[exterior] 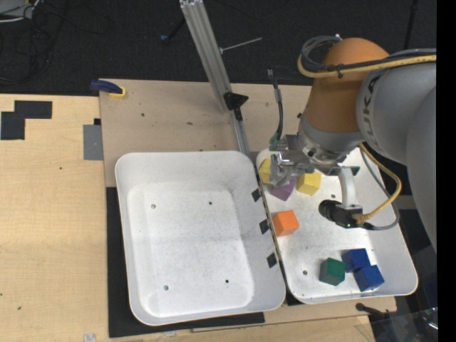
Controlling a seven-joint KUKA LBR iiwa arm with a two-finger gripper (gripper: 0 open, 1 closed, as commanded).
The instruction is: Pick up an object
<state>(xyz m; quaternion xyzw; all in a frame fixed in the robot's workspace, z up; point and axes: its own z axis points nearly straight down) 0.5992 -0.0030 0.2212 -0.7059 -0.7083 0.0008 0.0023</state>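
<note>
From the camera above the desk, the jaws hang low over the far-left corner of the right bin, directly above a purple block that lies against that bin's left wall; whether they are spread or closed, or have hold of anything, cannot be told, as the wrist hides them. Two yellow blocks flank them: one just to their left, another just to their right under the wrist. An orange cube sits nearer the front by the same left wall. Toward the right bin's front edge lie one green block and two blue blocks touching each other. The left bin stands beside it, their walls touching.
</note>
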